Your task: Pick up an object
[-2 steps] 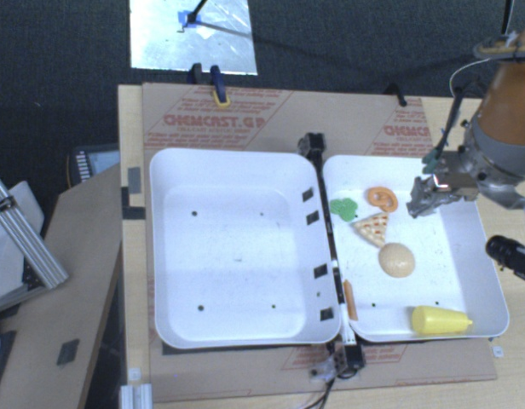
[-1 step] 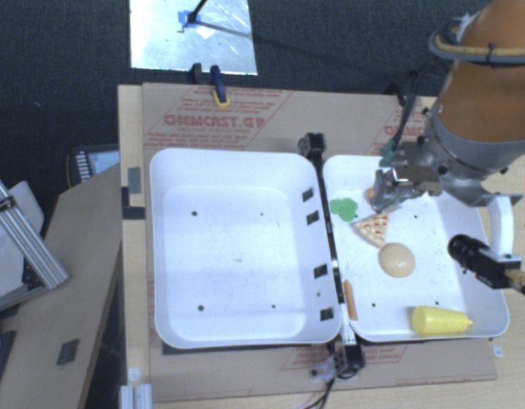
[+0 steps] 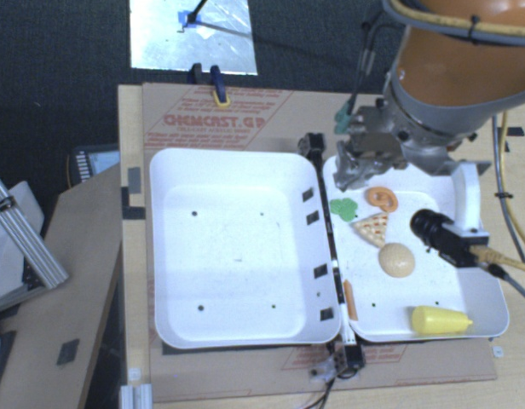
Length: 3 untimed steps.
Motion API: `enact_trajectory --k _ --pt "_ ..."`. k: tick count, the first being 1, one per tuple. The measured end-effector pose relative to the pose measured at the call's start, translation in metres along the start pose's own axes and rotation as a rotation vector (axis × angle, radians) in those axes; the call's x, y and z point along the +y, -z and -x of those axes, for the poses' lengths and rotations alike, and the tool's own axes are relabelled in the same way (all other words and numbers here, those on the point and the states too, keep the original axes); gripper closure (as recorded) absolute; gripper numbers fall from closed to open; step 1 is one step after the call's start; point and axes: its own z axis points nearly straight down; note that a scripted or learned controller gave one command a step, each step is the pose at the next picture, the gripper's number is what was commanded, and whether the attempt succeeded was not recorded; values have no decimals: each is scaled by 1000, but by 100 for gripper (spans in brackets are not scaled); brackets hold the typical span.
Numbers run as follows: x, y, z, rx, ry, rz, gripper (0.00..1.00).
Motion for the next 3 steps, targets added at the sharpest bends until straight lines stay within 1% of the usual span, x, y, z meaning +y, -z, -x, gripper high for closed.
enact_trajectory --k 1,2,3 --pt "0 11 -69 -1 -1 -5 100" --pt "43 91 -116 1 -5 2 100" --pt "42 87 -114 -3 -9 -7 0"
